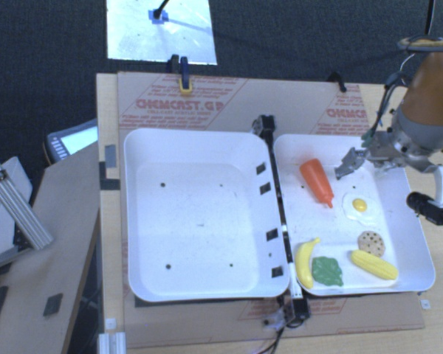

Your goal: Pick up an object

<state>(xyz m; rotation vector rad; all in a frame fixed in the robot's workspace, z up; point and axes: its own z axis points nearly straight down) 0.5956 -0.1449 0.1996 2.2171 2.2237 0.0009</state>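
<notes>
**Gripper poised above the right bin, nothing yet taken**

Two shallow white bins are seen side by side on the bench; the left bin is bare, while the right bin holds all the candidate objects. The grey arm is brought in from the right, and its gripper is held over the upper part of the right bin. Whether the fingers are apart or together cannot be told at this size, and nothing is seen held.

Just beside the gripper tip, an orange carrot-like piece is lain at a slant. Nearer the front edge, a banana is found touching a green leafy piece, and a corn cob is set close by. A fried egg and a small cookie are placed between.

The orange piece is judged the easiest target: it lies apart from its neighbours. The grasp would best be made across its narrow width, centred along its length, with the descent kept vertical.
</notes>
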